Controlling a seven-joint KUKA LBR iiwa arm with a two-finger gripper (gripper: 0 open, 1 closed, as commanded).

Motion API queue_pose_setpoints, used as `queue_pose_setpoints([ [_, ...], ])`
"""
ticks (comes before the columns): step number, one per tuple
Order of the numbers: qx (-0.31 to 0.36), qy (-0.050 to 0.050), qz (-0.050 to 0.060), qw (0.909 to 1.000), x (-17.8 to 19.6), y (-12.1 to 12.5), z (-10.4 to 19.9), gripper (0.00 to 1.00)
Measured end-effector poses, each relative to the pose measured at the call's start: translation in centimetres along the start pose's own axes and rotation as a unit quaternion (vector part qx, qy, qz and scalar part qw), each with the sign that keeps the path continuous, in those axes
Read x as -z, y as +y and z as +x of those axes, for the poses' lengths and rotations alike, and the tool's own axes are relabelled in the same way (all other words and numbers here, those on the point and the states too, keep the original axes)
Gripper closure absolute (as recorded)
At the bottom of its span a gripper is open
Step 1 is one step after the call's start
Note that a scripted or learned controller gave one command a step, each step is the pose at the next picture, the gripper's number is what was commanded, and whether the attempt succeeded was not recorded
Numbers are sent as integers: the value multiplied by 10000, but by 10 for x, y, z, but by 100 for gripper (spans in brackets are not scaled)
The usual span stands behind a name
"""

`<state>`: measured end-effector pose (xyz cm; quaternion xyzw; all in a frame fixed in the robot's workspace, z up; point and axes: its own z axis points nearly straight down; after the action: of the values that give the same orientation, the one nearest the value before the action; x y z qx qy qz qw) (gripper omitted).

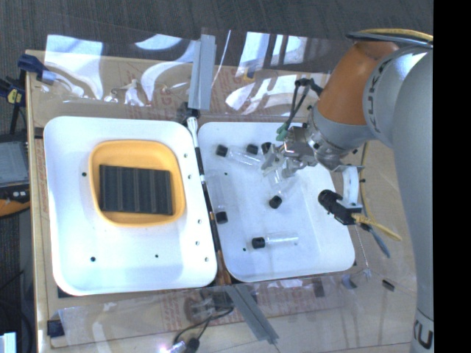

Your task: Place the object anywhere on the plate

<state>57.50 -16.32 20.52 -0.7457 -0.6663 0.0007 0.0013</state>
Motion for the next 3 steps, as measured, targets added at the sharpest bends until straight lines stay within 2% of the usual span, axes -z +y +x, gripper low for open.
queue_pose_setpoints([
  [1,1494,7,20,9888,-23,-77,19,100],
  [2,2379,4,15,9713,-15,-95,80,100],
  [3,2715,1,20,9624,-15,-115,138,100],
])
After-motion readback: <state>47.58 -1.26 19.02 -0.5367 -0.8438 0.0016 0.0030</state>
